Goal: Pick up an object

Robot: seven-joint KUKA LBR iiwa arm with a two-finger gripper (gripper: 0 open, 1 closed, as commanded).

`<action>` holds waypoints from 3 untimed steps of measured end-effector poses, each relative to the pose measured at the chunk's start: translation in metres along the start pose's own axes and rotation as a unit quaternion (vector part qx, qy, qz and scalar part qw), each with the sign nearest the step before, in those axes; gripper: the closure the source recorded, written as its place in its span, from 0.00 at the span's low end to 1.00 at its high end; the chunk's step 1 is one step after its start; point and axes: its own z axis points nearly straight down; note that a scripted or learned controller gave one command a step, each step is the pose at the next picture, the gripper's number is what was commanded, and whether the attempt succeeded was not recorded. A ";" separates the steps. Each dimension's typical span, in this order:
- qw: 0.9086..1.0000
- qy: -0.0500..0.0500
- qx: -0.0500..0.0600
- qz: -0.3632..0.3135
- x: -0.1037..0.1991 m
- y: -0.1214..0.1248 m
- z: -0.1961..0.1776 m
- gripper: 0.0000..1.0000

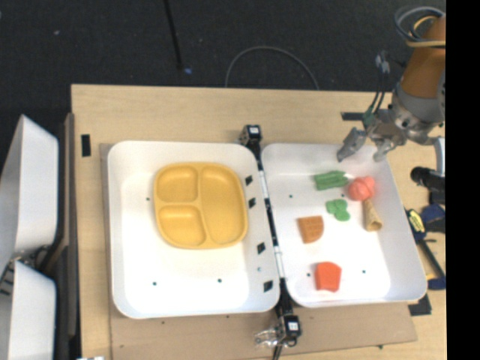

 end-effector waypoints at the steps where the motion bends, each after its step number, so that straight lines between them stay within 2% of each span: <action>1: 1.000 0.000 0.000 0.002 0.000 -0.005 0.043 0.00; 2: 1.000 -0.002 -0.004 0.000 -0.001 -0.003 0.027 1.00; 3: 1.000 0.000 -0.004 0.003 -0.005 -0.011 -0.031 1.00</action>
